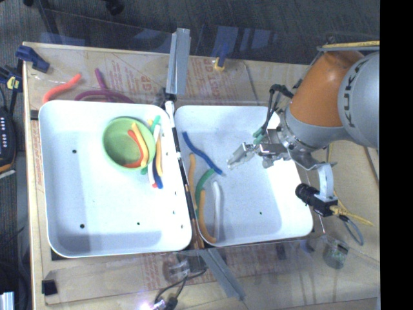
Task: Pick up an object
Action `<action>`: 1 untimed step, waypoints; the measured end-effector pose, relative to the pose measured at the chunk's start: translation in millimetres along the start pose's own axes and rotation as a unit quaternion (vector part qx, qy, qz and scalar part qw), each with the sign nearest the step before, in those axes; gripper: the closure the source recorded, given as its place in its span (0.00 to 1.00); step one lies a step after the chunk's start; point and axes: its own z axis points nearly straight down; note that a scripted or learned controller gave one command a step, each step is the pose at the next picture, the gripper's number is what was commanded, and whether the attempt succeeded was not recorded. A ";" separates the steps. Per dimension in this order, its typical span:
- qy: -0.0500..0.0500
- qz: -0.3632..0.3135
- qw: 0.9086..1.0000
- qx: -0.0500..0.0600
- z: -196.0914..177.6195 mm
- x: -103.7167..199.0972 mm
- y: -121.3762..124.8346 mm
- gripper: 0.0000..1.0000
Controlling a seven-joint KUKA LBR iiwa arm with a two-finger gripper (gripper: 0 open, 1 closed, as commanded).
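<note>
White plastic on my feed, two shallow bins side by side on the tan tabletop (pixel 116 237). Starting at the left: an orange flexible strip (pixel 62 87) and a loop of purple cord (pixel 103 95) lie on the tabletop just behind the left white bin (pixel 84 205). Inside that bin I see a round green bowl (pixel 124 142) near the back right corner, with orange and yellow flexible sticks (pixel 139 144) draped across it and a few more coloured sticks (pixel 157 166) spilling just beside it toward the divider.

Moving over to the right white bin (pixel 271 218): a blue bent flexible stick (pixel 201 152) lies near the left wall, its lower end close to the hand. Below it I have a green curved stick (pixel 204 181), a long orange stick (pixel 201 212) running along the left wall, and a pale grey one (pixel 218 202) just beside those.

Now the hand (pixel 237 158): it hovers over the middle of the right bin, pointing left, its metal fingers spread a little with nothing between them. The tips sit just right of the blue stick's end, and I cannot tell whether they touch it. Behind it, the grey arm with its orange band (pixel 322 89) comes in from the right.
</note>
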 end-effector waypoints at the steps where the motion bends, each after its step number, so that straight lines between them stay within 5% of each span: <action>1: -0.002 -0.052 0.999 -0.007 127.0 42.2 21.5 0.00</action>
